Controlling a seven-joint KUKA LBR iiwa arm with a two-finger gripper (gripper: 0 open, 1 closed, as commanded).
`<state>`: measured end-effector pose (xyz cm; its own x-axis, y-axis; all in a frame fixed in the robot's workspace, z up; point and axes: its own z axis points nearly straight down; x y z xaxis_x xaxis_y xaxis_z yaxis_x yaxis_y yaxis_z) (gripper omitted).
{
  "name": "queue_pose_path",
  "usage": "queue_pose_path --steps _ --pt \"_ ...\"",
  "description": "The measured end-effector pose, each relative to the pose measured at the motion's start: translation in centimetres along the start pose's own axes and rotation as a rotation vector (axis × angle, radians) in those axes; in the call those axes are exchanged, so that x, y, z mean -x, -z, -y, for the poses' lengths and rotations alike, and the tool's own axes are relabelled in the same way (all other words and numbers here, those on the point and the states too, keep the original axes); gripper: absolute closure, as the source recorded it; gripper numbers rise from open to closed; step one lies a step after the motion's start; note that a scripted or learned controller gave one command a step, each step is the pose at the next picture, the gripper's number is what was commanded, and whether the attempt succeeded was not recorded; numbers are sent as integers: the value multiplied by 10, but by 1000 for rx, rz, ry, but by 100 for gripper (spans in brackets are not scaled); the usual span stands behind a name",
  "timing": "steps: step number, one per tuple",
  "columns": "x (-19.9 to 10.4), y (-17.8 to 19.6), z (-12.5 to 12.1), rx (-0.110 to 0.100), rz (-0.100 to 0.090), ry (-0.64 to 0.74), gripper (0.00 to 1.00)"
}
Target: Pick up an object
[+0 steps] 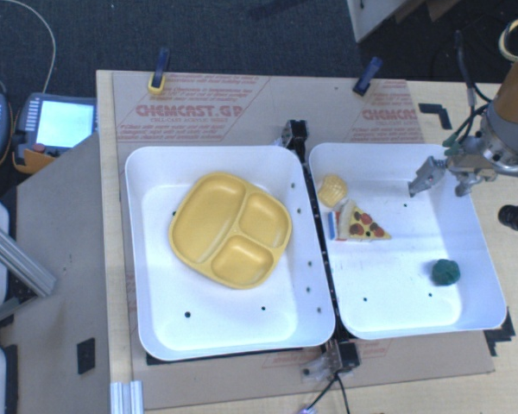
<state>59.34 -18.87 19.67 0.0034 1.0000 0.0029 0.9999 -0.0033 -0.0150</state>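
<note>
Holding yellow tray (231, 229): left bin (155, 317) | right bin (397, 313): pizza slice (361, 224), green ball (445, 272) | gripper (442, 179) spread apart, grasping nothing

Smooth, slightly glossy white plastic in both the left bin (147, 257) and the right bin (466, 309); smooth yellow plastic with a soft sheen in the divided plate (230, 228); matt, printed brown cardboard under the bins (242, 102); painted, plastic-looking finish on the pizza slice (361, 224); pale yellow, faintly bumpy surface on the small lump (331, 190); dull, rough-looking, perhaps fibrous texture on the green ball (445, 272), too small to judge; bare grey metal on the gripper (445, 178); dark matt carpet-like floor (198, 15).
</note>
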Motion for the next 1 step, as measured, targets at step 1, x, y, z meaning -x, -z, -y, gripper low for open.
queue_pose_path --steps 1 --pt "-1 9 -3 15 3 4 0"
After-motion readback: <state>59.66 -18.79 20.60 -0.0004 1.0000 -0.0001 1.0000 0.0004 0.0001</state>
